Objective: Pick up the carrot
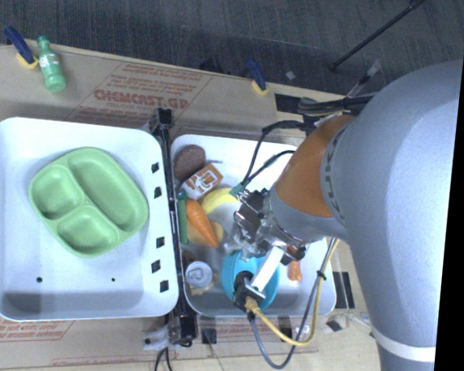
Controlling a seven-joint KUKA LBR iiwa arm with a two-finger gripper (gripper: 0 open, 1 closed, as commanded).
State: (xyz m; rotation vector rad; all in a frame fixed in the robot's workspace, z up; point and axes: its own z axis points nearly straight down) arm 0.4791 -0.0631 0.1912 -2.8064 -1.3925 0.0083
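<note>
so far the pick has not happened: the carrot (200, 223) lies in the right bin (320, 289), against its left wall, orange and pointing roughly from upper left to lower right, with nothing closed around it. everything that matters remains to be done, judging from how things lie now: reaching the carrot, closing on it, and lifting it clear.

the arm (379, 178) comes in from the right and hangs over the middle of the same bin, its orange band above the wrist. the gripper (247, 235) sits low among the clutter, just to the right of the carrot and near it; whether it touches the carrot cannot be told from this slant. whether the gripper is apart or together cannot be told either, since the wrist hardware and cables hide that part.

around the carrot sit a yellow item (221, 197) just above it, a small carton (201, 179), a brown round thing (189, 160), a silver can (198, 275) below and a blue object (246, 277) under the wrist. the left bin (10, 282) holds a green divided plate (88, 199).
</note>
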